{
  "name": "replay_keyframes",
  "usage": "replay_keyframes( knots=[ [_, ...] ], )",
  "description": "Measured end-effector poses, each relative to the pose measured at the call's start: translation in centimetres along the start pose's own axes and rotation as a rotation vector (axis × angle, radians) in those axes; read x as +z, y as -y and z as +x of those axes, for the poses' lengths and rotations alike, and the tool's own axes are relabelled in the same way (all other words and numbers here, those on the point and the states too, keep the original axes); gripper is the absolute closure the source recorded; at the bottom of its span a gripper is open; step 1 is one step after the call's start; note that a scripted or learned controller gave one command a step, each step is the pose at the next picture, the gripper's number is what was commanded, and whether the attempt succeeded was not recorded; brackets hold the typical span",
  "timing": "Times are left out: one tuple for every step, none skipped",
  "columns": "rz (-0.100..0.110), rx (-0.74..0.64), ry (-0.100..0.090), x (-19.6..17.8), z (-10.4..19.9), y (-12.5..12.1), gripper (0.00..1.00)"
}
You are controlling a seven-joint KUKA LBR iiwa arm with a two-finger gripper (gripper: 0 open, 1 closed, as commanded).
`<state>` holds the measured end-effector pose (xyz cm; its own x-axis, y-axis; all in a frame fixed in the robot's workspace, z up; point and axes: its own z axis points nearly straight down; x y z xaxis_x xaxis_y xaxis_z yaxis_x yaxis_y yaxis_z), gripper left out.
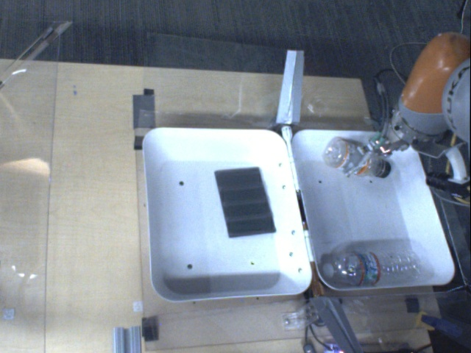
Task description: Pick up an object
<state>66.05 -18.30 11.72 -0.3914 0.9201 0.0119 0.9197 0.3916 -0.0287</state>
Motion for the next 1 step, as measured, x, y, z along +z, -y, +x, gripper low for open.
replay_keyframes(
  knots=[
    [-0.037, 0.088, 0.013, -8.22, 5.37, -3.1, 1.0]
  ],
)
